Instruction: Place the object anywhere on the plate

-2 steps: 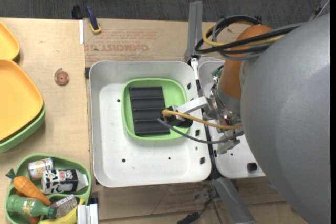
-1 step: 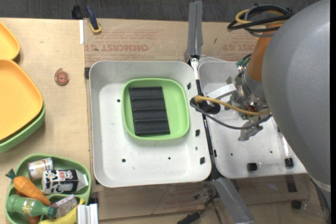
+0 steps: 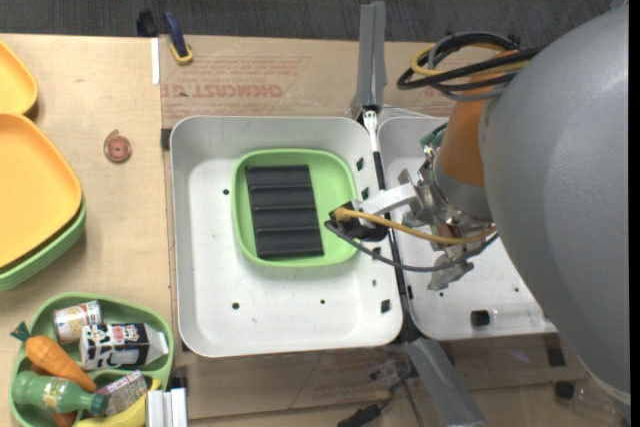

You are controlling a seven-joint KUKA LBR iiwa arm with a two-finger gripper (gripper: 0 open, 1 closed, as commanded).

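Note:
A green square plate (image 3: pixel 343 177) sits in the left white bin (image 3: pixel 205 295), toward its back right. A black ridged rectangular object (image 3: pixel 285 210) lies flat on the plate, covering its middle. My gripper (image 3: pixel 448 260) hangs over the left side of the right bin (image 3: pixel 520 300), just right of the divider between the bins and apart from the black object. The grey arm and its orange band (image 3: pixel 462 150) cover most of the right bin.
A small dark item (image 3: pixel 481 318) lies near the right bin's front edge. On the bench to the left are stacked yellow and green plates (image 3: pixel 35 200), a small reddish disc (image 3: pixel 118 147) and a green bowl (image 3: pixel 150 315) of toy food.

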